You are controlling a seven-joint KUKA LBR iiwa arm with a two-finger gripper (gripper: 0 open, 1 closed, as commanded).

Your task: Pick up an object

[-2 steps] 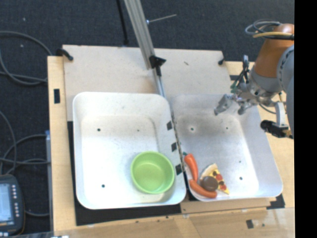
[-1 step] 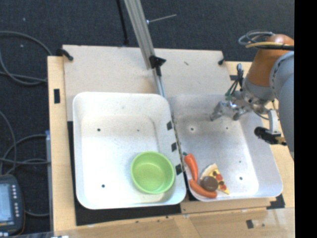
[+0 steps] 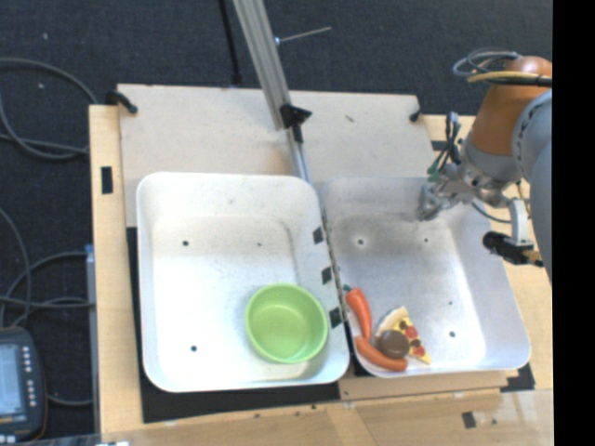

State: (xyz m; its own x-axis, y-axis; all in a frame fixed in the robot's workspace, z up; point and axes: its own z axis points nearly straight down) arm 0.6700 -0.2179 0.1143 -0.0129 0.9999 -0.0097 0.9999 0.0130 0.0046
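End effector (image 3: 429,204) at right bin's (image 3: 483,277) far edge, grip state unclear; carrot (image 3: 360,310), sausage (image 3: 379,355) in near-left corner

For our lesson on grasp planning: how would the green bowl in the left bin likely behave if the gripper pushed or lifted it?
The green bowl looks like thin plastic, so probably light and stiff. It sits upright on a flat base, so a push would likely slide it along the smooth left bin rather than roll it. Its round wall may slip from the gripper; pinching the rim seems safer.

A pale wooden bench (image 3: 195,128) stands on dark carpet (image 3: 112,26); black cables (image 3: 28,110) trail past its left edge.
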